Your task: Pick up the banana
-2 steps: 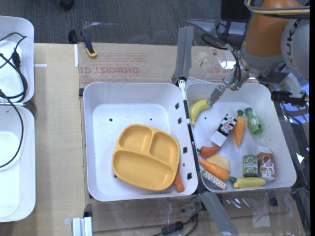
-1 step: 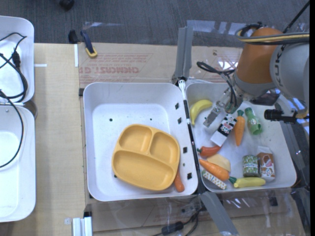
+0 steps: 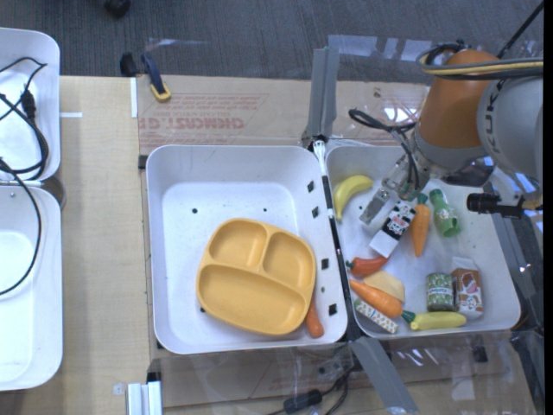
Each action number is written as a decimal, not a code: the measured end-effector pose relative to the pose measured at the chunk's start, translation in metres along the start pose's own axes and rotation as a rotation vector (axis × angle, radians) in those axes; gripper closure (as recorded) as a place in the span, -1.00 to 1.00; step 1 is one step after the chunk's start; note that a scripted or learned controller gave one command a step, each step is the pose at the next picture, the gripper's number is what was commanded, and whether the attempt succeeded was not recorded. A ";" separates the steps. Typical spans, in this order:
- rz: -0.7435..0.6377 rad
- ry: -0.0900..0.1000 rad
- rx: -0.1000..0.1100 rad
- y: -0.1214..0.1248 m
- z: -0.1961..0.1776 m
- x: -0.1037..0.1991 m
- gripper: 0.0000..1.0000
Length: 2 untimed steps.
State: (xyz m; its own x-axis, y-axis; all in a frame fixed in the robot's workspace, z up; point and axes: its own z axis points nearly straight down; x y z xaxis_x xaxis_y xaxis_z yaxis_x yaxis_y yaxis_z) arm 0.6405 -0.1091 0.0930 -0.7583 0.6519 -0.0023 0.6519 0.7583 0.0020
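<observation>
One banana (image 3: 350, 192) upper-left of right bin (image 3: 501, 309), near divider | gripper (image 3: 380, 207) just beside it, jaws' spread unreadable | likely light, smooth toy; curved, so grasp across mid-body

Dark grey carpet (image 3: 259, 7) runs across the top of the frame; a black chair caster (image 3: 117, 5) stands on it at upper left. Below it, a light wooden bench top (image 3: 95, 232) fills most of the view. A flattened brown cardboard sheet (image 3: 225, 111) with reversed red lettering lies across the upper middle. White table edges (image 3: 26, 318) with black cables (image 3: 22, 119) occupy the left side. Light is even, with soft shadows.
</observation>
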 end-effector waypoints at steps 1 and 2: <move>-0.114 -0.001 0.000 0.013 0.000 -0.004 -1.00; 0.164 0.000 0.001 0.018 0.001 0.003 -1.00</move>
State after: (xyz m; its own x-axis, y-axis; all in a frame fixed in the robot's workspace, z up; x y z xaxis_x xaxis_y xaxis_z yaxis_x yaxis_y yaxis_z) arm 0.6505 -0.0934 0.0923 -0.6419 0.7668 -0.0022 0.7668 0.6419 0.0014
